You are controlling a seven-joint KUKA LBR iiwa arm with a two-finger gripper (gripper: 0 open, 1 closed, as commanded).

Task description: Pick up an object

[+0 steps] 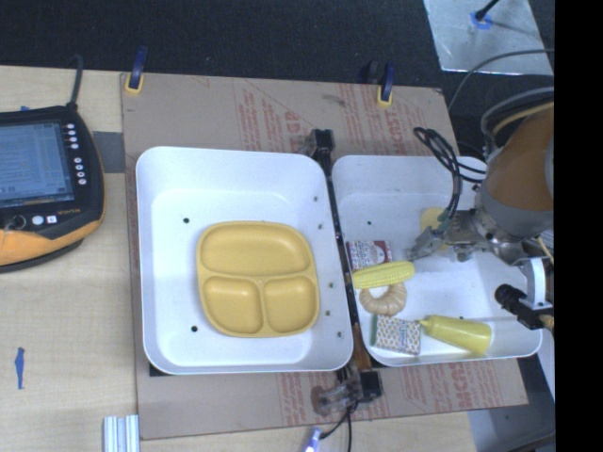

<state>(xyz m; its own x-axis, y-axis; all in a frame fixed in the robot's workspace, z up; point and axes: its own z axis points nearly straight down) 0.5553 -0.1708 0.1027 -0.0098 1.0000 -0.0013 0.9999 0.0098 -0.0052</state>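
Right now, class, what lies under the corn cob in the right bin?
The corn cob rests across a tan ring-shaped piece, covering its top edge. A red-and-white packet lies beside it. Anything beneath the cob's middle is hidden.

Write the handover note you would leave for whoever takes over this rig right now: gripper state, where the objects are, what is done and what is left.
Gripper: low in the right bin, upper middle; nothing visibly held.
Objects, all in the right bin: corn cob over a ring-shaped pastry near the left wall; small red-and-white packet above them; yellow bottle and patterned packet along the front wall.
Left bin: yellow divided plate.
Done: arm has reached in. Left: grasp and lift one object.
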